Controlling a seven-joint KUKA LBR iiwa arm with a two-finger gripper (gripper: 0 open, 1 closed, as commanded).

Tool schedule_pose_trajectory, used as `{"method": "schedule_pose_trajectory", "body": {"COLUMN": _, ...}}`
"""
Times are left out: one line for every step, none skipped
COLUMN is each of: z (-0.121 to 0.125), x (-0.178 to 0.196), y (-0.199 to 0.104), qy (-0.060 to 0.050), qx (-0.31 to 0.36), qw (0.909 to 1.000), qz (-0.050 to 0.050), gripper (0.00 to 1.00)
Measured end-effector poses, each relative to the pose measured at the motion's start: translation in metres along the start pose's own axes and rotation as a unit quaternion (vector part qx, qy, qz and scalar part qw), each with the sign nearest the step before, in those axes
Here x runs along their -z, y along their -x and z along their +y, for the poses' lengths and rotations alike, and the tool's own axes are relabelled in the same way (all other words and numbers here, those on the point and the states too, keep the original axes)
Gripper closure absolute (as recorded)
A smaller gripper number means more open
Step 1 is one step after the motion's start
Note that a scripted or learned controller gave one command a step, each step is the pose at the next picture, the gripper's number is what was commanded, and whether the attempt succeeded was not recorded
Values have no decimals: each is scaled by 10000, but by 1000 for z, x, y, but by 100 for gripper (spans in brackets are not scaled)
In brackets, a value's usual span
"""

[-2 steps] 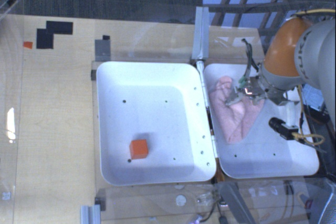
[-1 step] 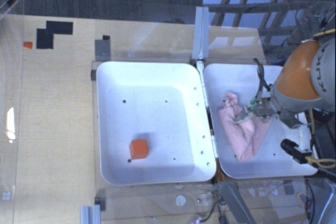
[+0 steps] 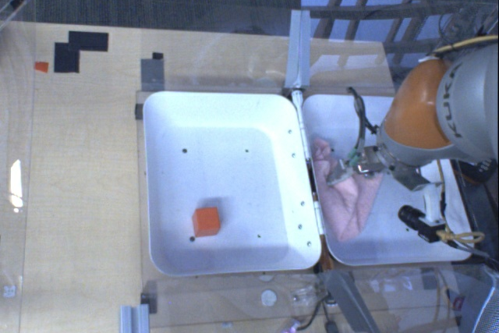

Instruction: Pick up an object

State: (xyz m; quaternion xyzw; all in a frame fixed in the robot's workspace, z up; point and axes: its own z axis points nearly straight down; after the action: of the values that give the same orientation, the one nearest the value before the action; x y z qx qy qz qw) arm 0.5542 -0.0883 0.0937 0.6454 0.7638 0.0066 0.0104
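In right bin point(image 3: 437, 249), hand point(image 3: 347, 171) on pink cloth point(image 3: 347, 203), grip state can't tell; orange block point(image 3: 207, 221) in left bin point(image 3: 168, 121).

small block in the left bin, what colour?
Orange: the small orange block shows clearly in the camera view.

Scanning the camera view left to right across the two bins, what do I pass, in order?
Left white bin → orange block in it → right white bin → pink cloth → pincer over the cloth → orange band on the arm.
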Motion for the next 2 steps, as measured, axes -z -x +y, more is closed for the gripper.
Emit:
{"method": "schedule_pose_trajectory", "body": {"z": 84, "x": -4, "y": 21, "qy": -27, "qx": -458, "qw": 9989, "qz": 11, "gripper": 0}}
{"method": "schedule_pose_trajectory", "body": {"z": 39, "x": -2, "y": 24, "qy": -26, "qx": -290, "qw": 9996, "qz": 14, "gripper": 0}}
